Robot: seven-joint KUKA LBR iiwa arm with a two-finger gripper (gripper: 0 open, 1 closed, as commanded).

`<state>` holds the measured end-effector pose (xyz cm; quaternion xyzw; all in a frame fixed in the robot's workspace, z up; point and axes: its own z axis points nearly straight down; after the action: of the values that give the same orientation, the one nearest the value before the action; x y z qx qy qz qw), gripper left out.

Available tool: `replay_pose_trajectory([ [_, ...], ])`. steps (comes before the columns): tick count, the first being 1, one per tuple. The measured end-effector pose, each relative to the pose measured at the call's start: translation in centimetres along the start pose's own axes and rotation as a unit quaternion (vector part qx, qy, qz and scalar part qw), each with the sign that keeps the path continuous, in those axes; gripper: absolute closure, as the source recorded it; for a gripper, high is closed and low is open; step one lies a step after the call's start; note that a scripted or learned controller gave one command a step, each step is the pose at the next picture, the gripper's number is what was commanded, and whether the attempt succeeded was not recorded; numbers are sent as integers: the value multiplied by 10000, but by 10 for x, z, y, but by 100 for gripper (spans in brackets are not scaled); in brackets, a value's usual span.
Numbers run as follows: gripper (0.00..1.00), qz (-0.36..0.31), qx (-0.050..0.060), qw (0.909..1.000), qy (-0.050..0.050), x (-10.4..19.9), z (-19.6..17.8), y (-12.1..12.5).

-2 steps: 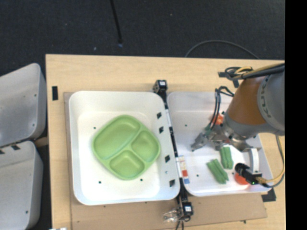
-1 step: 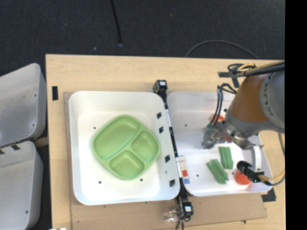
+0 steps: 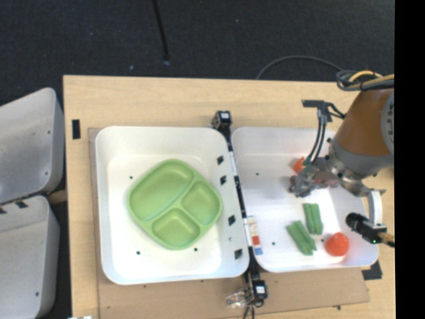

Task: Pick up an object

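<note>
The right bin (image 3: pixel 265 151) holds two green bean-like pieces (image 3: pixel 313 218) (image 3: pixel 301 237) near its front, a red round object (image 3: pixel 337 244) at the front right, and a small orange-red item (image 3: pixel 299 164) partly hidden by the gripper. My gripper (image 3: pixel 302 183) hangs low over the bin's middle right, just left of the grey wrist and orange band (image 3: pixel 364 128). It sits beside the orange-red item and a little above the upper green piece.
The left bin (image 3: pixel 113 158) bears a light green three-compartment plate (image 3: pixel 174 203). A clamp strip (image 3: pixel 234 198) runs along the divider between the bins. Cables (image 3: pixel 322 121) rise near the right bin's far edge. White chairs (image 3: pixel 26 151) stand left of the bench.
</note>
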<state>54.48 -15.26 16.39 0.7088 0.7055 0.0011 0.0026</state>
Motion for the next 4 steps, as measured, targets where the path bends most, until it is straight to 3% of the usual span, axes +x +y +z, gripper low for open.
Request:
replay_pose_trajectory([
  [2, 100, -39, -14, 10000, -3, -9, -117, 1],
  [4, 100, -55, 22, 10000, 10, 80, -113, 15],
])
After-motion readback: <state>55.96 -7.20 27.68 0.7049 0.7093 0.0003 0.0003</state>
